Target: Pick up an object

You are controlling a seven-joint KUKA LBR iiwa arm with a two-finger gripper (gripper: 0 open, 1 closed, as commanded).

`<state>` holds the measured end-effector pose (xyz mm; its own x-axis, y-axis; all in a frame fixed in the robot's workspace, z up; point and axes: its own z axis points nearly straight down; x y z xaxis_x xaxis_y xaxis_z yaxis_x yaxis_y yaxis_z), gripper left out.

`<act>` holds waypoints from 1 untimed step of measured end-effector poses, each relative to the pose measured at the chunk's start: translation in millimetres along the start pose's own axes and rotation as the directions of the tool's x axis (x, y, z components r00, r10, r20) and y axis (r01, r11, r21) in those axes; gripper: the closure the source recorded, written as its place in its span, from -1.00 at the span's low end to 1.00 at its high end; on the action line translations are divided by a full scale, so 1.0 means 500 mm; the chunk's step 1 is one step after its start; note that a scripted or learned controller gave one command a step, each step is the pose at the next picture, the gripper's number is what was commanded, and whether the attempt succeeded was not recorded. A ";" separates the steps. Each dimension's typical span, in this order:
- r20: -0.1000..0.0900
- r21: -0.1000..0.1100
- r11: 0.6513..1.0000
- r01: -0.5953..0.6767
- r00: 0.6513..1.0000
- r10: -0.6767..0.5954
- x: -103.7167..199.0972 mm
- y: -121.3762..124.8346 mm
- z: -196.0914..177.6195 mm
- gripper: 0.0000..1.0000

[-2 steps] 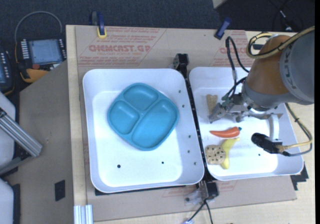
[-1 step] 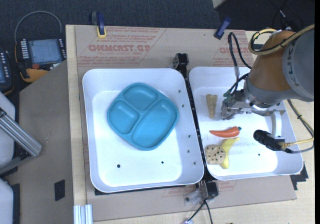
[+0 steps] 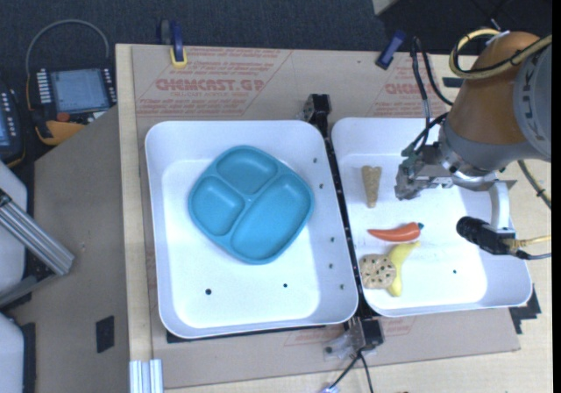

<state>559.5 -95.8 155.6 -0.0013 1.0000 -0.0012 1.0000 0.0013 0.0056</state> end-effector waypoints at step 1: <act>0.001 -0.002 1.000 -0.001 1.000 0.001 -0.019 0.001 -0.118 1.00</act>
